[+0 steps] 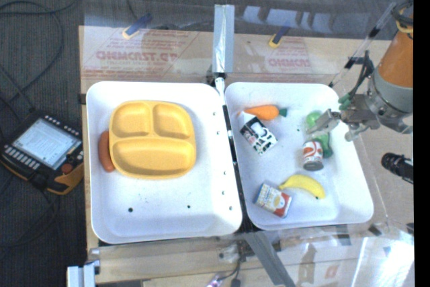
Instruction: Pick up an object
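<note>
The right bin (349, 212) holds an orange carrot (262, 112), a black-and-white carton (259, 133), a green object (314, 121), a red-and-white can (312, 155), a yellow banana (304, 186) and a small juice box (273, 199). My gripper (336, 130) hangs over the bin's right side, just right of the green object and above the can. Its fingers stand apart with nothing between them. The orange-banded arm (396, 64) comes in from the right edge.
In the left bin (134, 218) lies a yellow divided plate (153, 139) with a reddish sausage (104, 151) tucked against its left side. A control pendant (44, 151) and cables lie on the floor at left. A metal post (223, 37) stands behind the bins.
</note>
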Controlling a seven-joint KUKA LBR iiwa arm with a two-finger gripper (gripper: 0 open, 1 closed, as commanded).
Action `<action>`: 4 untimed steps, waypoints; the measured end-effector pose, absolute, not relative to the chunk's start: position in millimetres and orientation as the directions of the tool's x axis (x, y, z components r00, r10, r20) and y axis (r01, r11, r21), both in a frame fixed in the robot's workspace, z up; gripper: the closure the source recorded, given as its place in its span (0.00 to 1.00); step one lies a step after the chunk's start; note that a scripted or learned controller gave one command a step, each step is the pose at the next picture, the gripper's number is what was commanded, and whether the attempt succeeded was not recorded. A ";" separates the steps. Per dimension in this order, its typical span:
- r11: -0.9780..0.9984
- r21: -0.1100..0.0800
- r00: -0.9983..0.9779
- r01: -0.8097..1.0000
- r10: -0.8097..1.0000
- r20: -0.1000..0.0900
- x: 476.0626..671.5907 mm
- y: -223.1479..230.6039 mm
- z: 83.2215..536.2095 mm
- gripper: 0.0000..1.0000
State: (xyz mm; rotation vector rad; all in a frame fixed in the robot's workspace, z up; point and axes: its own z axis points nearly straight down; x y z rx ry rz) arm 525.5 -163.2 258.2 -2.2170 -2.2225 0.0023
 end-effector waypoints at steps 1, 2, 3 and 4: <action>-0.090 -0.004 0.090 0.996 0.996 -0.001 545.8 -207.7 133.1 0.00; -0.044 0.008 0.044 0.999 0.999 0.010 554.6 -208.3 91.5 0.00; -0.044 0.009 0.044 0.999 0.999 0.006 554.9 -208.8 100.5 1.00; 0.037 -0.002 -0.037 0.999 0.999 0.000 547.9 -163.3 210.1 1.00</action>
